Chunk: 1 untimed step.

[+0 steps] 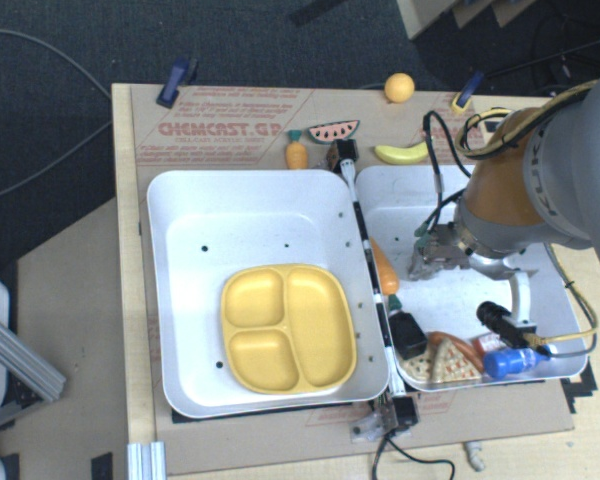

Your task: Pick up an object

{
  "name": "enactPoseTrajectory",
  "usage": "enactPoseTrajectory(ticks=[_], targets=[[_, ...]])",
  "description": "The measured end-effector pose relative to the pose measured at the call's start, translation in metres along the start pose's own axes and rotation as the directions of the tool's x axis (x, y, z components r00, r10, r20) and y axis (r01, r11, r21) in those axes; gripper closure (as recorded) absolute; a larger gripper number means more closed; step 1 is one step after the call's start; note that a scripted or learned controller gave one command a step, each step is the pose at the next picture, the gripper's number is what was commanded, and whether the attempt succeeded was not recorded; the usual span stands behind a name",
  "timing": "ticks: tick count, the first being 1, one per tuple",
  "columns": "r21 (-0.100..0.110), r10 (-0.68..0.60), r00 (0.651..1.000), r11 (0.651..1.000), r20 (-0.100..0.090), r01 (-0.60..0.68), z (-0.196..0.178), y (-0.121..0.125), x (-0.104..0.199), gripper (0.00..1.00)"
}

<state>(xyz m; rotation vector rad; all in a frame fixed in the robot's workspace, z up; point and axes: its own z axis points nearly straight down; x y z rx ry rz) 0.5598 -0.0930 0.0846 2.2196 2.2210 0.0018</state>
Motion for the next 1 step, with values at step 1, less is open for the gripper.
enactPoseTrajectory(ticks=[1], targets=[[0.002, 0.0, 1.0, 1.0, -0.001, 0.0, -0.1006, -0.075, 0.0436, 1.0]])
